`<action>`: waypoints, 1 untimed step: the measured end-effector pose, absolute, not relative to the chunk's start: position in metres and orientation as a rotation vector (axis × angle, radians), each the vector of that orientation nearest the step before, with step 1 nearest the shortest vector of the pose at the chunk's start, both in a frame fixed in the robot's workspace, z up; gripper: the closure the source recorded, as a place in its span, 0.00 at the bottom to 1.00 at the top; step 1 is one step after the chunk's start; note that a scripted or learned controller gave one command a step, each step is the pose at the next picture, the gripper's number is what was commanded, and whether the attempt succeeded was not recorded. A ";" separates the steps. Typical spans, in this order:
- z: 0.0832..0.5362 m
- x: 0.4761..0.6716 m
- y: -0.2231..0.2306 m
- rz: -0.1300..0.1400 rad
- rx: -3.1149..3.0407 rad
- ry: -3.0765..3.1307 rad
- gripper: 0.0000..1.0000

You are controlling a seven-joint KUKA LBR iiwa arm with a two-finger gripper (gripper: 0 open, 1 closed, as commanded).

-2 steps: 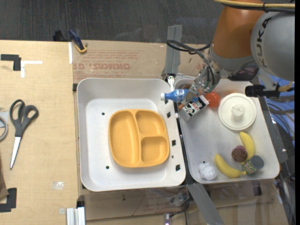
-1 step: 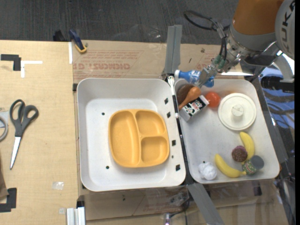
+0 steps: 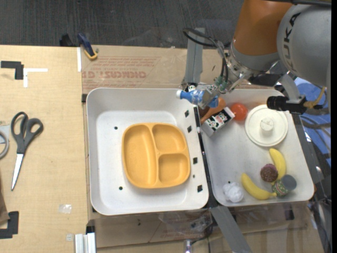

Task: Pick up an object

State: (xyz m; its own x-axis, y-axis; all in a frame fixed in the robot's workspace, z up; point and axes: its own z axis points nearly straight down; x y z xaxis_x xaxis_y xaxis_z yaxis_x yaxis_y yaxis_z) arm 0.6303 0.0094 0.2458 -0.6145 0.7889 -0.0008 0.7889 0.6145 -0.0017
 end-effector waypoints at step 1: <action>0.330 0.614 -0.105 -0.002 1.074 2.949 1.00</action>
